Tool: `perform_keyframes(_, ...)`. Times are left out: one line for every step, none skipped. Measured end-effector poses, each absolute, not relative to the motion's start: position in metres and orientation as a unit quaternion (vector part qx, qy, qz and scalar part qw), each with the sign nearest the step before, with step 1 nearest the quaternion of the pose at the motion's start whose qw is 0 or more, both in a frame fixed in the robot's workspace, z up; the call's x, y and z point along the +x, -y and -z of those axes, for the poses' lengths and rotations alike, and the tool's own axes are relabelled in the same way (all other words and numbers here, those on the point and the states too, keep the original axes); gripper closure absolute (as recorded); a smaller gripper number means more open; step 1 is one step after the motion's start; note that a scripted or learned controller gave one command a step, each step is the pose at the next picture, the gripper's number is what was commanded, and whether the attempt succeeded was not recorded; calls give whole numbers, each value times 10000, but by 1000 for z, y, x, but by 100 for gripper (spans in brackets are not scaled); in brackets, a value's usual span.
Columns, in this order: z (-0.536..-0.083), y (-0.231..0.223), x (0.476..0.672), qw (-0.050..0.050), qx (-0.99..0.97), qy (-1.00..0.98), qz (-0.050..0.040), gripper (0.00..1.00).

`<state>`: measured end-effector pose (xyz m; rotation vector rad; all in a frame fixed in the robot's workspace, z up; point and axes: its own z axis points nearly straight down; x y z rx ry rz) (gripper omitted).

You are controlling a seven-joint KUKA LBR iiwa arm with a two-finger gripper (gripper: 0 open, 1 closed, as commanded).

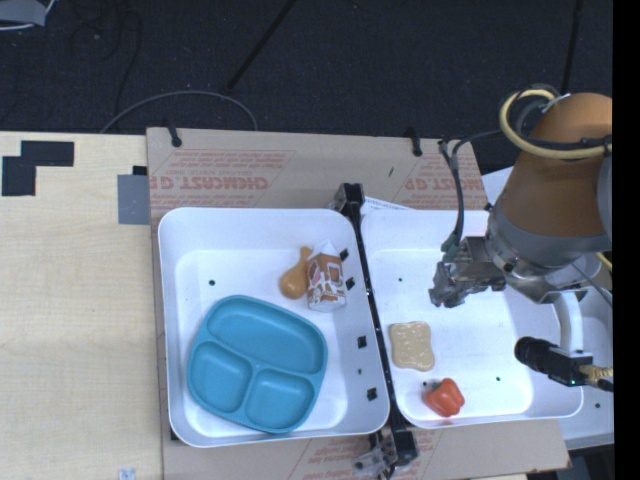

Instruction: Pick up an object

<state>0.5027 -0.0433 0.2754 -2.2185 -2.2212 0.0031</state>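
My gripper (447, 290) hangs over the right bin (420, 233), left of the orange-banded wrist. Its dark fingers point down and to the left, above the bin floor. A tan flat piece shaped like toast (411, 345) lies below and to the left of the gripper. A red pepper-like object (445, 397) rests near the right bin's front wall. In the left bin (190, 238) lie a blue divided plate (258, 364), a tan chicken drumstick (294, 275) and a small brown and white carton (325, 280). I see nothing between the fingers.
A black divider clamp (352, 200) sits between the bins at the back. Cables loop down beside the arm at right. A cardboard sheet (290, 168) lies under the bins, with wooden bench surface to the left.
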Motion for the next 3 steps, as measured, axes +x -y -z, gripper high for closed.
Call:
perform_keyframes(-255,-8,510,17,-7073,7069,-16,100)
perform_keyframes(-239,-54,514,16,-7077,7065,-20,100)
perform_keyframes(-226,-107,525,10,-7070,7072,-16,100)
